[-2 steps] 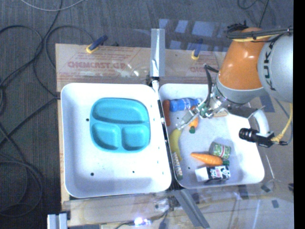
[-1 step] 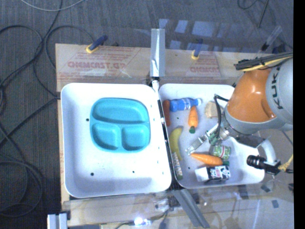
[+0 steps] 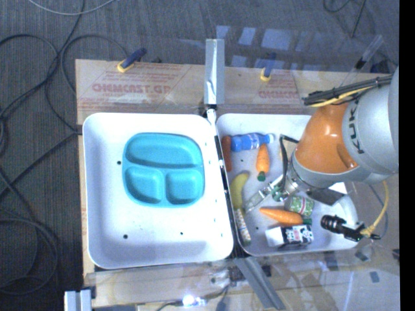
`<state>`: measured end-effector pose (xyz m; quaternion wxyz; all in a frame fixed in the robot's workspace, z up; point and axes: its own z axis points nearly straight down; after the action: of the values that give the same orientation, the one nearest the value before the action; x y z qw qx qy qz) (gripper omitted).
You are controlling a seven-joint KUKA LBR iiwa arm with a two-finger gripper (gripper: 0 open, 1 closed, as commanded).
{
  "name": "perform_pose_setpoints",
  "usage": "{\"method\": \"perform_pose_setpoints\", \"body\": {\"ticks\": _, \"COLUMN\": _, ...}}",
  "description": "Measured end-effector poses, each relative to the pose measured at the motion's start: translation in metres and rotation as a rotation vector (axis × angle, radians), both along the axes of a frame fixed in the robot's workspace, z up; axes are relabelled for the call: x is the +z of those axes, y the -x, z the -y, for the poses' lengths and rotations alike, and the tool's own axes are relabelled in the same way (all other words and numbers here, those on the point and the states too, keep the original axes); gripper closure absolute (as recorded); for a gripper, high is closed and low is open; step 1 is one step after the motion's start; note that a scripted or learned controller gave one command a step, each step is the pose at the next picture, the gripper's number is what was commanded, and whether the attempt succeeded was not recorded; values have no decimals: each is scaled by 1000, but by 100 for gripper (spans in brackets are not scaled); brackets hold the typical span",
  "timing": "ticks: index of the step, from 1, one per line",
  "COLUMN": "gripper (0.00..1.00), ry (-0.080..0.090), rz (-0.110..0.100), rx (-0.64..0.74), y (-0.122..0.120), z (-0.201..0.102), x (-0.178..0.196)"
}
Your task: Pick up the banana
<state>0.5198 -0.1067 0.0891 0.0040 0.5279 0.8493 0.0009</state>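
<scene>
Hovering in the right bin [image 3: 350, 203], fingers [image 3: 267, 194] beside banana [image 3: 240, 189] — grip state unclear, orange-banded arm [image 3: 327, 144] above

Dark grey carpet floor [image 3: 149, 18] w/ black & white cables [image 3: 39, 44] looping over it (mostly at left). Plywood bench top [image 3: 149, 86] w/ faded red print, yellow-blue clamps [image 3: 131, 59] at the far edge.
</scene>
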Motion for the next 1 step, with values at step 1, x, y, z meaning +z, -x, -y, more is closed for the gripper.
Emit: {"method": "perform_pose_setpoints", "body": {"ticks": 1, "gripper": 0, "ry": -1, "rz": -7, "rx": -193, "y": -32, "z": -60, "x": 144}}
